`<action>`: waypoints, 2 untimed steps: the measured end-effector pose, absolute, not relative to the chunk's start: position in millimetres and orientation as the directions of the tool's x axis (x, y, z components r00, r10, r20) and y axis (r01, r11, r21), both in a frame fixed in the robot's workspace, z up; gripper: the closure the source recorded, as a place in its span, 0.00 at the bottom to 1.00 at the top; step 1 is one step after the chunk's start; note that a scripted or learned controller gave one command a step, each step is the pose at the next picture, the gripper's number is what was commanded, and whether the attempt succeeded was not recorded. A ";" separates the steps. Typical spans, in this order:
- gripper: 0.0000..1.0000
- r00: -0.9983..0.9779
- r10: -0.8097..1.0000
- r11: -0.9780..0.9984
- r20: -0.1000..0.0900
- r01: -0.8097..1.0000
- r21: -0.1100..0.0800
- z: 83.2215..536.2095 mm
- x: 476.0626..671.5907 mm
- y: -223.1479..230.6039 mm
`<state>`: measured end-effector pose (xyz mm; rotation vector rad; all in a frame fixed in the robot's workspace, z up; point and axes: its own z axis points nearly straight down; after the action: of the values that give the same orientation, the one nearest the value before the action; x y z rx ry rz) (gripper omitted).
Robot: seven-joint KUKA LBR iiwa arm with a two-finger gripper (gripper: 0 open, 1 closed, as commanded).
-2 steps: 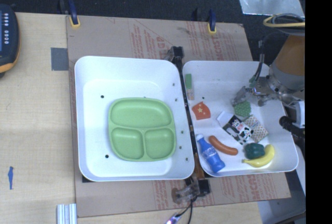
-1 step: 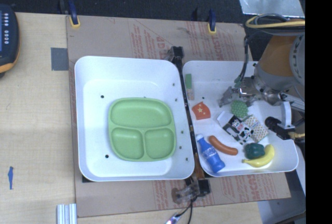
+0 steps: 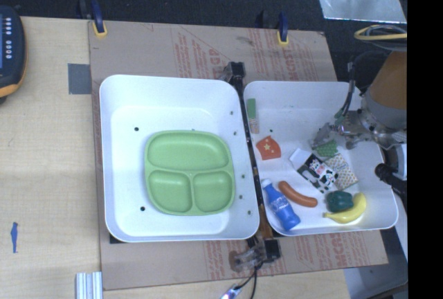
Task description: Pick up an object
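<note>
My gripper (image 3: 337, 137) hangs over the right bin (image 3: 291, 93) near its right side, on the grey arm with the orange band (image 3: 389, 83) that comes in from the right. Its fingers stand open with nothing between them. Just below and left of them lies a small green item (image 3: 325, 150). Close by are a black-and-white patterned piece (image 3: 317, 170) and a checkered piece (image 3: 344, 171). Further forward lie a toy sausage (image 3: 297, 194), a blue bottle (image 3: 280, 205), a dark green pepper (image 3: 339, 201) and a yellow banana (image 3: 348, 213). An orange-red wedge (image 3: 268, 148) sits left of centre.
The left bin (image 3: 121, 152) holds a light green divided plate (image 3: 189, 171). A small green strip (image 3: 251, 109) lies by the right bin's left wall. Both bins rest on brown cardboard (image 3: 173, 48) clamped to the wooden bench.
</note>
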<state>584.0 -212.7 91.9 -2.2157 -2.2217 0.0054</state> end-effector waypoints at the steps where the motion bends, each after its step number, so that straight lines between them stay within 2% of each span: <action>1: 1.00 -0.005 1.000 0.005 0.001 1.000 -0.007 102.4 584.3 -213.0; 2: 1.00 -0.006 1.000 0.006 -0.001 1.000 -0.002 91.9 613.3 -158.2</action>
<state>613.3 -158.2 91.9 -2.2142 -2.2274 0.0033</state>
